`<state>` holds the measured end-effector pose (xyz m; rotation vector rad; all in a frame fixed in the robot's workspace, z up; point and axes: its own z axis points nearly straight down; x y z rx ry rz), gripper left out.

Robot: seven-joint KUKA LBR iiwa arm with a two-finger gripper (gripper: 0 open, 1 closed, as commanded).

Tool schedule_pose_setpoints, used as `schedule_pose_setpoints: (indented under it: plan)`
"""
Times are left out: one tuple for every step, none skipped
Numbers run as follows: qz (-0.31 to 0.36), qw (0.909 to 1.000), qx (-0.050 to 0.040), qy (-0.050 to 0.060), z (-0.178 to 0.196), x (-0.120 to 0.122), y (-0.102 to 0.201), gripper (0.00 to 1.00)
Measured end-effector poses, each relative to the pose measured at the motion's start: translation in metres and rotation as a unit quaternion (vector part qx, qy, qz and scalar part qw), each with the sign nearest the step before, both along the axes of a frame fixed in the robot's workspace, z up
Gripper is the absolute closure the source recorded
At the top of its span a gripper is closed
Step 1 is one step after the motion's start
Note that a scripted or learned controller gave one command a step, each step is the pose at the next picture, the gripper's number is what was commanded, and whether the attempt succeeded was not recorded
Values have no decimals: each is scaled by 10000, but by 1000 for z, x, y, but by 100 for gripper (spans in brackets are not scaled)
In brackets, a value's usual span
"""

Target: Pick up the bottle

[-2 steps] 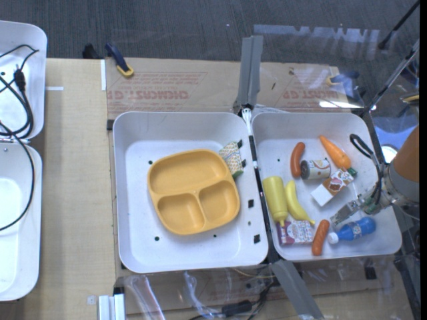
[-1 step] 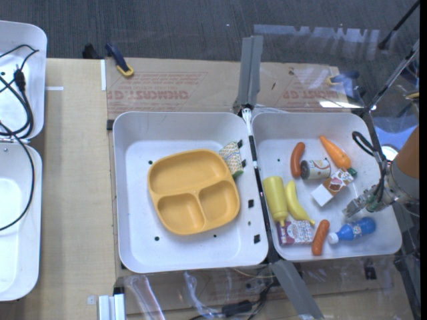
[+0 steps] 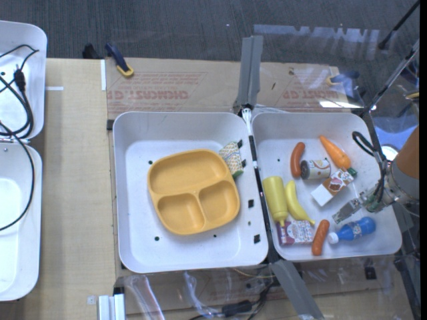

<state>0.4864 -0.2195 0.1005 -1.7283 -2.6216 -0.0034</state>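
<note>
While the claw [image 3: 351,209] hovers over the right white bin [image 3: 380,249], I cannot tell its state. Just near of it, the small blue plastic bottle with a white cap [image 3: 352,231] lies on its side by the bin's near wall, right of an orange-red sausage toy [image 3: 320,236]. It looks light, stiff and slippery, likely to roll; take it across the body's middle.

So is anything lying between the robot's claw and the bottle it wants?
Nothing visible does. The gripper hangs over the right bin, just above the blue bottle lying near the bin's front edge. The white carton and the hot dog sit off to the side.
</note>
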Motion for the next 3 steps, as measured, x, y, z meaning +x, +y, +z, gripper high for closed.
schedule_pose_setpoints:
  plan:
    - [0,10000,0,0,0,0,0,0]
    - [0,10000,-2,-6,9,1,0,100]
    - [-3,10000,-2,-5,9,1,0,0]
